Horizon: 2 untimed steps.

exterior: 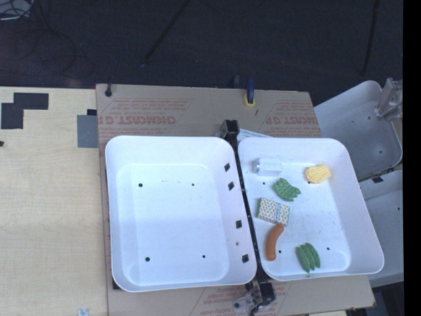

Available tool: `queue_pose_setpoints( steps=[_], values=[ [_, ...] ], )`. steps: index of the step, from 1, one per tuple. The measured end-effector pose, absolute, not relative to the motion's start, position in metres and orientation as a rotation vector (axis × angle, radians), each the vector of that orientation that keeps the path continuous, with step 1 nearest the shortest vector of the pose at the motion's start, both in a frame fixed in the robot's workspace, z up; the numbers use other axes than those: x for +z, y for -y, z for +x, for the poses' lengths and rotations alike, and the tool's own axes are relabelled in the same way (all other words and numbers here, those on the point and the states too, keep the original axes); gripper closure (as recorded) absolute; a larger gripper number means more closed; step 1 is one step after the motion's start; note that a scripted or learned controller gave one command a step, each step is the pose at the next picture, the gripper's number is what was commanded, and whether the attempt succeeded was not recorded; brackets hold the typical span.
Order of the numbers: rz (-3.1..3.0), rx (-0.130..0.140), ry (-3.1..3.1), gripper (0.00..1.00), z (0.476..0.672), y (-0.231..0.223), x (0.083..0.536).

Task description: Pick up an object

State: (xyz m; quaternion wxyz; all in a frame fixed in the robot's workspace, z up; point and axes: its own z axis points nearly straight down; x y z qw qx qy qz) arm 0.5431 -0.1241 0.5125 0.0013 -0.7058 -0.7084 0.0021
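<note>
Over in the right bin (360, 203) lie all the pickable things: a yellow piece (318, 174) near the far rim, a green piece (287, 189) beside a checked pad (273, 210), an orange sausage (273, 241) just below the pad, and another green piece (307, 256) near the front. The left bin (113, 209) sits alongside, rims touching. Whether the claw is released or clenched I cannot tell.

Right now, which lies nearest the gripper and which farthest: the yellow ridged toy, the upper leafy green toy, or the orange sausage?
1. Yellow ridged toy, far right of the right bin, nearest the gripper.
2. Upper leafy green toy, mid-bin.
3. Orange sausage, near side, left.
</note>
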Motion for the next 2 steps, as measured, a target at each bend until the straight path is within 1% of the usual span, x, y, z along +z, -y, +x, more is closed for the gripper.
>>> queue_pose_setpoints(
  steps=[1,2],
  values=[
    [-2.212,0.013,2.214,1.0,0.552,0.108,0.332],
    [-2.218,0.0,2.223,1.0,0.487,0.084,0.403]
  ],
)
